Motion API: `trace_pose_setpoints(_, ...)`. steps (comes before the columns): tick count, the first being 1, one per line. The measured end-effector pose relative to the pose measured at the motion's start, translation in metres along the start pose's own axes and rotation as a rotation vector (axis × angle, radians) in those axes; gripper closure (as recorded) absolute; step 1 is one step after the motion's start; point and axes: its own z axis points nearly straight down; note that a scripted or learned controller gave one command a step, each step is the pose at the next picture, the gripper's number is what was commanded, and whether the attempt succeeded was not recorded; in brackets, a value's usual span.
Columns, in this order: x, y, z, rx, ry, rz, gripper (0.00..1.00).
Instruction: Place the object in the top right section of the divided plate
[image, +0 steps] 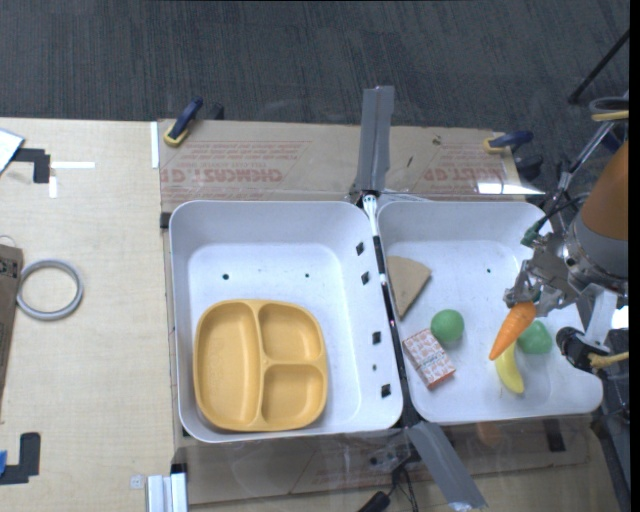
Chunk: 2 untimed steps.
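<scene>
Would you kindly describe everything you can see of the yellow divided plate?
The yellow divided plate is a rounded-square dish of matte, plastic-looking material in mustard yellow. Raised ridges split it into three sections: one long section along its left side and two smaller ones stacked on its right. All three sections hold nothing. It lies flat, right way up, slightly rotated, on the floor of the left white bin, in the front half near the bin's front wall. Only the bin floor touches it.

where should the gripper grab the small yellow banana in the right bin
Probably across the middle of the small yellow banana, from straight above. It lies flat on the right white bin's floor, long axis running up-down in view, with the orange carrot and a green ball crowding its upper end.
</scene>
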Motion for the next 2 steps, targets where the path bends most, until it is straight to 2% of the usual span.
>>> trace_pose_setpoints(1,0.006,0.057,0.017,-0.004,0.0,-0.384,1.0)
trace_pose_setpoints(2,0.023,0.035,0.083,-0.004,0.001,-0.55,1.0)
